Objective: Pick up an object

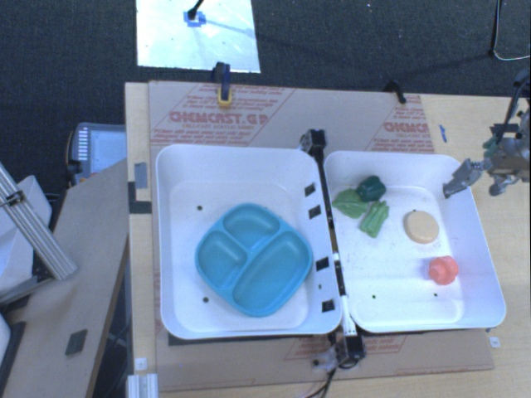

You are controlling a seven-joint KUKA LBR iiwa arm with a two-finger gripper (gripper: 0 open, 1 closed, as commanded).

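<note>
Nearest the camera, a blue divided plate (253, 259) lay in the left bin (178, 168), while the right bin (473, 305) held green toy vegetables (365, 204), a tan disc (421, 226) and a red piece (443, 269). Over the right bin's far right corner, the pincer (473, 177) hung above the surface with nothing visibly in it; I could not tell whether it was spread.

A blue divided plate (252, 258) lay in the left bin (178, 168), toward its near right part. The right bin (477, 297) sat touching it along the middle seam, where black clips (315, 213) ran down the shared edge. Both bins rested on a brown sheet printed in red lettering (217, 116), on the bench (137, 114). A yellow-and-black clamp (223, 85) gripped the sheet's far edge. Beyond the bench's far edge, a pale square panel (197, 23) lay on the dark floor.
</note>
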